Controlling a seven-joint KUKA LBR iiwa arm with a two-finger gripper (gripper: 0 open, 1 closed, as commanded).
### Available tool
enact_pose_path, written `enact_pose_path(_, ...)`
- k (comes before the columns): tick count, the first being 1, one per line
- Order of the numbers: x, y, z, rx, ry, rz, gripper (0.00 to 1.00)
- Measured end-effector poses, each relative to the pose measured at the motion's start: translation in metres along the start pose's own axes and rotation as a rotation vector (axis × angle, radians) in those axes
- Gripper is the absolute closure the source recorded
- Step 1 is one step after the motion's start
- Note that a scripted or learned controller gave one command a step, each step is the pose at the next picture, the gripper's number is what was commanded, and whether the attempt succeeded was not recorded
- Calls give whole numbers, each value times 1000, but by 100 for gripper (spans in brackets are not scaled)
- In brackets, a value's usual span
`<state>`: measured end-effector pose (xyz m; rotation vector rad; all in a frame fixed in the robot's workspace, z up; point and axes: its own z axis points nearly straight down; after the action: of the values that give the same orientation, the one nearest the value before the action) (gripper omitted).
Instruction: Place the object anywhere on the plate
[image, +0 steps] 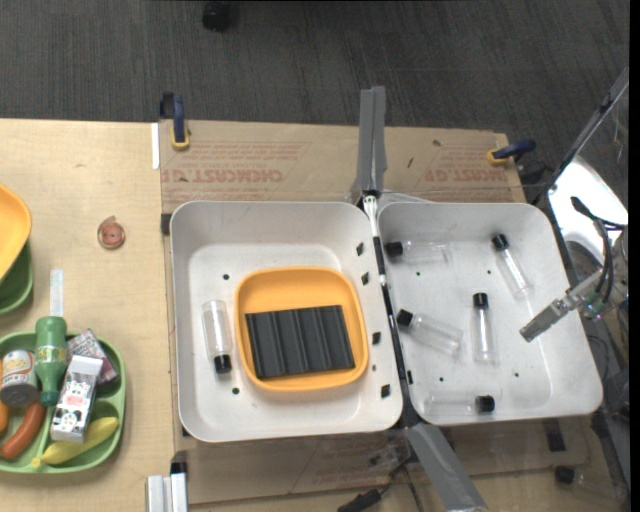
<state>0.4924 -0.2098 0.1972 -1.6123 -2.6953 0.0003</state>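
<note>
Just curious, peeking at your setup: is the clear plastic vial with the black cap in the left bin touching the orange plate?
Apart. The camera view shows a strip of white bin floor between the clear plastic vial and the orange plate's left rim.

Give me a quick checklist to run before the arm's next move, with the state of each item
1. Plate in place: ok. The orange plate sits in the left bin.
2. Room on the plate: not ok for the middle, where a dark ribbed block lies; its orange rim is free.
3. Objects to pick: ok. Several clear vials, such as the black-capped vial, lie in the right bin.
4. Stray vial: one vial already lies in the left bin beside the plate, not on it.
5. Gripper position: ok. The gripper is over the right bin's right edge.
6. Gripper load: cannot tell.
</note>
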Motion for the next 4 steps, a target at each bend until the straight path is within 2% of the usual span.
enact_pose_path(1,-47,60,5,-2,-3,-154,0)
enact_pose_path(2,-80,124,6,-3,-5,-470,0)
enact_pose_path(3,-73,112,1,-3,-4,-725,0)
enact_pose_path(4,14,26,106,-2,-1,-968,0)
